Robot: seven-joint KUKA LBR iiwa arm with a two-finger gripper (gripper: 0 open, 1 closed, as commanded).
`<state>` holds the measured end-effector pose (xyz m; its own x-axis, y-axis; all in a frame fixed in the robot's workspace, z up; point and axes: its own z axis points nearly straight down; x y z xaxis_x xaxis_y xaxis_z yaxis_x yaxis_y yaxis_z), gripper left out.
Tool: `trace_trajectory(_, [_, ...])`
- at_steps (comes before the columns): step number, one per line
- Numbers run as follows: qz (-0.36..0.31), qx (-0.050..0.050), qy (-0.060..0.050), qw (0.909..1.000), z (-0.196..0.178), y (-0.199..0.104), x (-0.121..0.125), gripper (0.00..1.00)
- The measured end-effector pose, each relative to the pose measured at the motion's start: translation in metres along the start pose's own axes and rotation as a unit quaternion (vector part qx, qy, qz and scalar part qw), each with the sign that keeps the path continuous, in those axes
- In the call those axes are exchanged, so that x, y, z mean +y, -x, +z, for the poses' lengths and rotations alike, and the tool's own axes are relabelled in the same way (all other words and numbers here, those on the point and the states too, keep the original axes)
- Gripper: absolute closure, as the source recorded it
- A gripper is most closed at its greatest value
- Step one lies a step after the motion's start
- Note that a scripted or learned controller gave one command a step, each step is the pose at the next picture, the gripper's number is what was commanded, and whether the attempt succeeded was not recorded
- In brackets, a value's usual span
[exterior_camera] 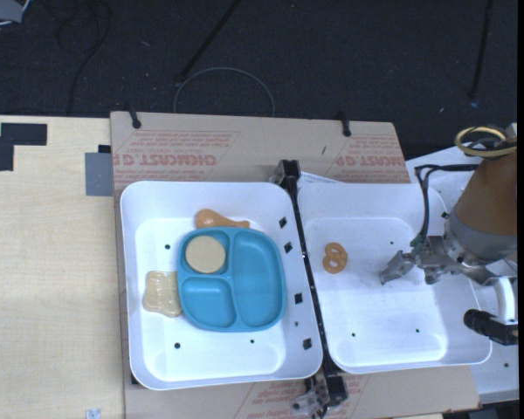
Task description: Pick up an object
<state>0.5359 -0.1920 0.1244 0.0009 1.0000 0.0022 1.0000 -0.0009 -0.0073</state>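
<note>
Pick not yet made: your hand (400, 266) carries nothing
You can't tell its finger state from here; it hangs in the right bin (375, 356) near the right wall, and the pretzel (334, 257) lies untouched by the bin's left wall

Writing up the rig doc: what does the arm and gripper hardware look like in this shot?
The arm enters from the right: an orange-brown band above a grey wrist. The gripper is grey metal, ending in slim pointed fingers. A black cable loops beside the wrist, and a yellow-rimmed ring sits near the top of the arm.
</note>
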Motion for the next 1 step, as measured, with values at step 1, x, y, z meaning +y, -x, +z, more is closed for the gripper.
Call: trace_trajectory(1, [0.002, 0.000, 0.001, 1.0000, -0.0125, 0.0012, 0.0001, 1.00])
